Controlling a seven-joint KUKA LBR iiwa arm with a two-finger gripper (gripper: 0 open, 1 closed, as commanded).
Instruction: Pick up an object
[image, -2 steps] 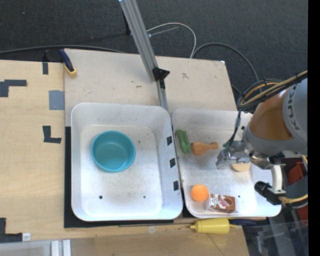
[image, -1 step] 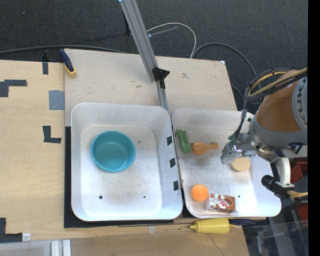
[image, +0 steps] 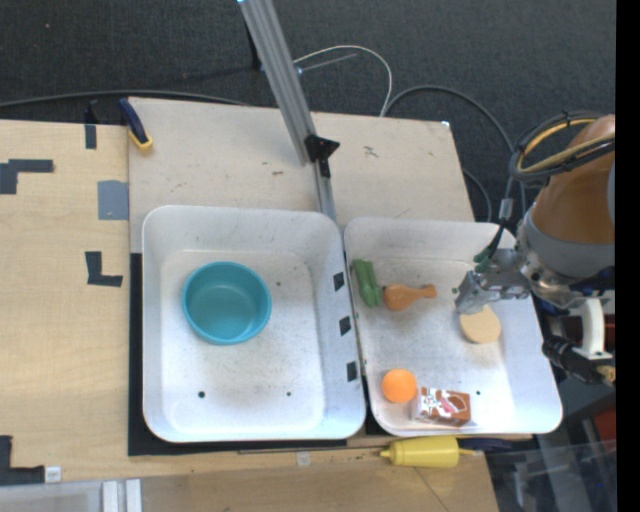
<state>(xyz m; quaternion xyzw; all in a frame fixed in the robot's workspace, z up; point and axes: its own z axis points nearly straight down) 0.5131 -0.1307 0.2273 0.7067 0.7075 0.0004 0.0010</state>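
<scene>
Gripper (image: 478, 296) of the arm hangs low over the right bin (image: 520, 400), close to its right side, and its tip is just above a pale round piece (image: 481, 327) that looks like a biscuit or a slice of bread. From this slanted view I cannot tell how the gripper is set, and nothing is seen held by it. The task names no single object, so any thing in this bin may serve; the pale piece is nearest and seems to me the likely target. Other things lie apart from each other in the same bin: a green vegetable (image: 366, 283) next to the left wall, a brown drumstick (image: 407, 295) beside it, an orange ball (image: 399, 386) and a small packet (image: 443, 404) near the front. This spacing should give free room for a grasp. The left bin (image: 160, 400) bears a blue bowl (image: 227, 302). A yellow bottle (image: 428, 452) lies outside, in front of the right bin.
</scene>
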